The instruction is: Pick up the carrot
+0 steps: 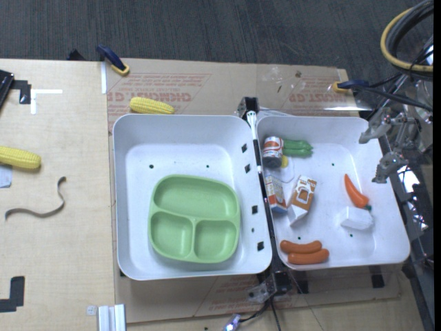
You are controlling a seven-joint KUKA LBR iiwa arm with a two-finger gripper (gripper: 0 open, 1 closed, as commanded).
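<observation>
The grey metal arm (403,140) is cut off by the right edge, its gripper's finger state too cluttered to tell.

Robot lab, clamped cardboard bench (227,88), white bins (131,185), toy food

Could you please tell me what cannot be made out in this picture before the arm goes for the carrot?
- Claw: lost in metal and cable clutter at the camera view's right edge.
- Carrot: its lower tip meets a white object too pale to identify.
- Small cartons: print too small to read.
</observation>
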